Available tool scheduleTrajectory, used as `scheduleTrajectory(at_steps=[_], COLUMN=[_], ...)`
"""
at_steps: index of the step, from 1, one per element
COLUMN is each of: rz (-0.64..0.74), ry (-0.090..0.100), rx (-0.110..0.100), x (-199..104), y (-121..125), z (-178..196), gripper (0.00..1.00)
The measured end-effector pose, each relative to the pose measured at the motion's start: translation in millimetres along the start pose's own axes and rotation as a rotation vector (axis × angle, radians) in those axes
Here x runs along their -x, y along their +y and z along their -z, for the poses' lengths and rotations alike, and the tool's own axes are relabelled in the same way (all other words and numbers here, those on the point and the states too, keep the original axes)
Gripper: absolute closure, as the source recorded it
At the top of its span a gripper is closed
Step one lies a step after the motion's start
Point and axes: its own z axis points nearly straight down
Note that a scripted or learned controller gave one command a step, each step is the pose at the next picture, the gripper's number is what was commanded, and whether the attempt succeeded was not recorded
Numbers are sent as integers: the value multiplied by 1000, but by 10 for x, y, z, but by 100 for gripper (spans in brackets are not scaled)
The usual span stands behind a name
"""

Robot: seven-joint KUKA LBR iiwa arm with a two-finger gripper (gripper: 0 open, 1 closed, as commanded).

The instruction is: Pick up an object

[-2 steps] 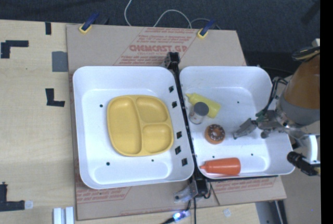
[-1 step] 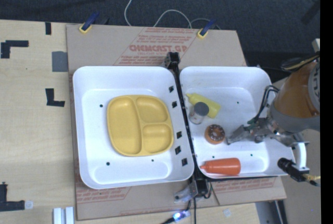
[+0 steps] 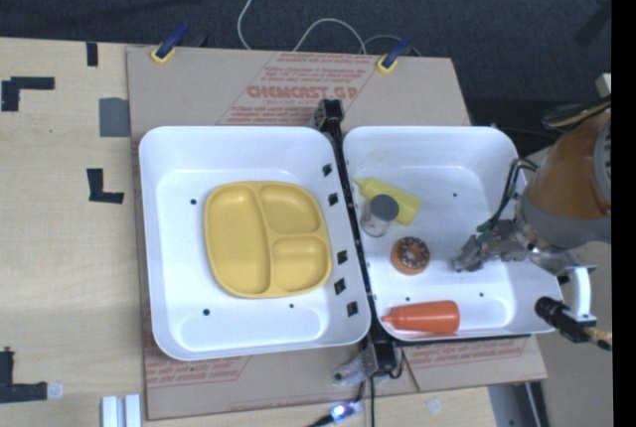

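Note:
The right bin (image 3: 437, 145) holds a brown chocolate donut (image 3: 410, 254) near its middle. An orange-red bottle (image 3: 424, 317) lies along the bin's front wall. A yellow object (image 3: 396, 196) with a small grey-capped thing (image 3: 383, 210) against it sits near the divider. My gripper (image 3: 474, 254) is low over the right side of this bin, to the right of the donut and apart from it. Nothing shows between its fingers.
The left bin (image 3: 164, 167) holds a yellow three-compartment plate (image 3: 266, 237). Both bins rest on a cardboard sheet (image 3: 298, 87) held by clamps at the back. The grey arm with its orange band (image 3: 571, 182) comes in over the right bin's right wall.

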Motion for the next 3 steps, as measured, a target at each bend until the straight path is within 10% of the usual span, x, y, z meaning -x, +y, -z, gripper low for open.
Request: scheduleTrajectory(at_steps=[3], rz=[1], ry=[3], rx=[-1], x=[117], y=[141], z=[1336], gripper=[100])
